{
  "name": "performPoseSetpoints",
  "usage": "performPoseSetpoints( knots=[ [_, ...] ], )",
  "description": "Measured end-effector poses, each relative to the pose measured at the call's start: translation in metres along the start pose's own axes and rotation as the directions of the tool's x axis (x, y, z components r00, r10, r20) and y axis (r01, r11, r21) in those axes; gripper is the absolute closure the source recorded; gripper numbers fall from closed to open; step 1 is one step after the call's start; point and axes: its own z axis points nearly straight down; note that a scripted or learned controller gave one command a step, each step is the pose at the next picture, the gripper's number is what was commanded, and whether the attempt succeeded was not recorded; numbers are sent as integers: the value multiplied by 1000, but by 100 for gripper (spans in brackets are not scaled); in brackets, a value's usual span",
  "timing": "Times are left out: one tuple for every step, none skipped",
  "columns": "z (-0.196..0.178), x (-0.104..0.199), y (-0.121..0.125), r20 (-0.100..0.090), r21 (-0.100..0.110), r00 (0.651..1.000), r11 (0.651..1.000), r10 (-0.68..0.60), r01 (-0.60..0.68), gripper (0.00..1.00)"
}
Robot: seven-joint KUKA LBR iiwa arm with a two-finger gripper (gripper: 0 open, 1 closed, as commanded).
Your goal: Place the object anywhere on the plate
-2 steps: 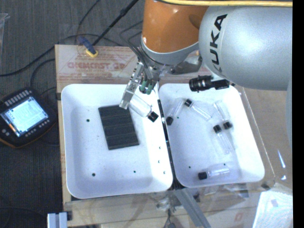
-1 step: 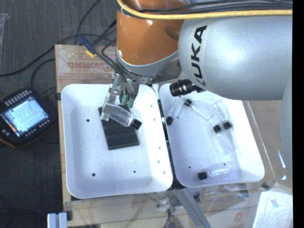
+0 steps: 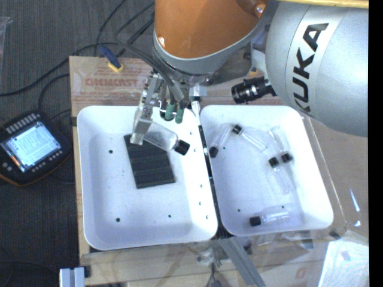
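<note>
Left bin (image 3: pixel 102 220): dark plate (image 3: pixel 151 164), seemingly a vial (image 3: pixel 163 139).

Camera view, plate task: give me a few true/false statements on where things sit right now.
1. The dark ribbed rectangular plate lies in the left white bin. True.
2. A clear plastic vial with a black cap lies at the plate's upper edge. True.
3. The right white bin holds the plate. False: it holds several clear black-capped vials.
4. The gripper is over the right bin. False: it is over the left bin, beside the vial.
5. The handheld pendant with a lit screen lies inside a bin. False: it lies outside, left of the bench.
</note>
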Motion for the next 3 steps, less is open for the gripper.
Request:
performPoseSetpoints(
  knots=[
    [1, -60, -16, 0, 1, 991, 991, -133, 133, 100],
    [9, -38, 9, -1, -2, 917, 917, -399, 399, 100],
    [0, -63, 14, 1, -1, 851, 851, -525, 525, 100]
  ],
)
